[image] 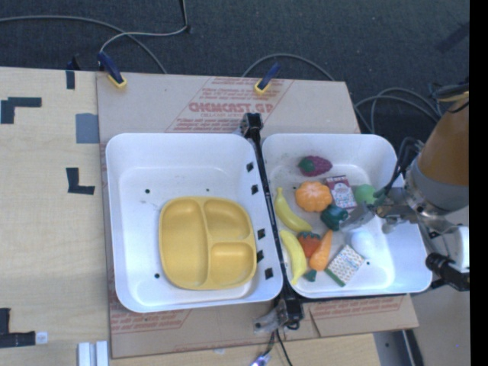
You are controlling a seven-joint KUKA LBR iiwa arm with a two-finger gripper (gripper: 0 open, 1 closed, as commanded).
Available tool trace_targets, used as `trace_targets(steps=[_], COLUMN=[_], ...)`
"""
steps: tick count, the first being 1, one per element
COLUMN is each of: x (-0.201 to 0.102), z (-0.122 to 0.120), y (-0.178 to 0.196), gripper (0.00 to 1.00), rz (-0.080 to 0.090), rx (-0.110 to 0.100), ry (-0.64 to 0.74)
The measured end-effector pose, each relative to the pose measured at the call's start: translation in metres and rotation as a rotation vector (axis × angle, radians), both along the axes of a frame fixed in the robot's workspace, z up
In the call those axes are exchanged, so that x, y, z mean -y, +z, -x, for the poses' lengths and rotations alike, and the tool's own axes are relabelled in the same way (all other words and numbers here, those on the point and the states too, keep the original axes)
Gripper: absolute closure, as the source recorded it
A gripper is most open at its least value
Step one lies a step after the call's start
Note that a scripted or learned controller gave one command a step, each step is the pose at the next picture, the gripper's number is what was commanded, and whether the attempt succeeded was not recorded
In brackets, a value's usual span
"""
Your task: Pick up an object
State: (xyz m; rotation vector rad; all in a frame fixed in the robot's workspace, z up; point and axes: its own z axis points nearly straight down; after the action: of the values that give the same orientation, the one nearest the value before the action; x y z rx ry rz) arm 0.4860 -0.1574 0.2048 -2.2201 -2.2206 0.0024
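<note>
The right bin (381, 152) holds several toy foods. Among them are an orange (313, 196), a dark red fruit (315, 165), two bananas (288, 212), a carrot (322, 250), a small red-and-white carton (340, 191), a green piece (364, 194), a dark green piece (333, 217) and a patterned box (345, 264). My gripper (360, 215) reaches in low from the right, just right of the dark green piece and below the green piece. Its tip is blurred against the clutter.
The left bin (130, 158) holds a yellow divided plate (206, 242). The grey arm with its orange band (446, 147) hangs over the right bin's right rim. Cables run behind the bins, and clamps (265, 78) pin the cardboard sheet.
</note>
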Motion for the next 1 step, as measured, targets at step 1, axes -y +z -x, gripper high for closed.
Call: trace_targets(steps=[1], x=[-0.0380], z=[0.0000], y=[-0.1124], gripper=[0.00], rz=[0.002], rx=[0.010], ry=[0.000])
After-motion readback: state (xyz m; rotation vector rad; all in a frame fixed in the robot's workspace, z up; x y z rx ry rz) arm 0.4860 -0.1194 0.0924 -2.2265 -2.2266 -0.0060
